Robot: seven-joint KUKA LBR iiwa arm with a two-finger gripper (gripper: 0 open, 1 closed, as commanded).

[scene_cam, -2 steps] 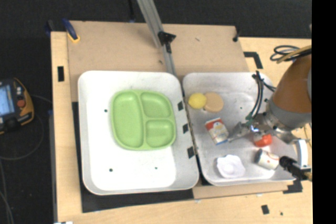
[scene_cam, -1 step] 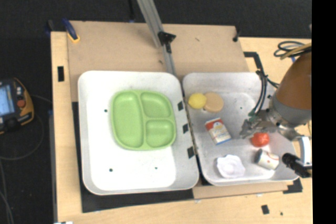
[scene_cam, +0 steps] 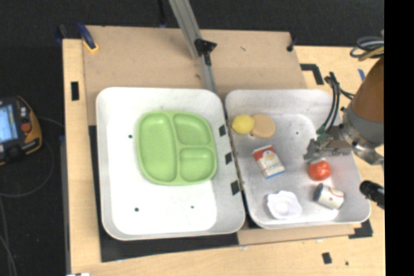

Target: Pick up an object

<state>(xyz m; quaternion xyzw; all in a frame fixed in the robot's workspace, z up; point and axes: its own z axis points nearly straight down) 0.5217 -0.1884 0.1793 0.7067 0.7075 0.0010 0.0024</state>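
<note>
- Bench (scene_cam: 162, 61): carries two shallow white bins side by side, with a slanted grey rail (scene_cam: 181, 6) running in from the top toward the gap between them.
- Left bin (scene_cam: 116, 203): holds a green tray (scene_cam: 176, 148) with three compartments, lying flat near the bin's centre.
- Right bin (scene_cam: 284, 103): holds five loose things, listed below.
- Yellow ball (scene_cam: 242, 125): lies in the upper left part of the right bin, touching the tan disc (scene_cam: 263, 127) on its right.
- Carton (scene_cam: 268, 161): small, white with red print, lies near the bin's centre, below the disc.
- White cup (scene_cam: 284, 205): sits near the bin's lower edge, below the carton.
- Red ball (scene_cam: 319, 170): lies in the right half of the bin, right of the carton and apart from it.
- Small can (scene_cam: 328, 196): white with dark marks, lies on its side just below the red ball.
- Arm (scene_cam: 369, 103): enters from the right edge, with cables along its upper side.
- Gripper (scene_cam: 321, 148): sits over the right half of the right bin, directly above the red ball in the view and very close to it; contact cannot be confirmed.
- Gripper state: cannot be determined at this resolution; nothing is visibly held.
</note>
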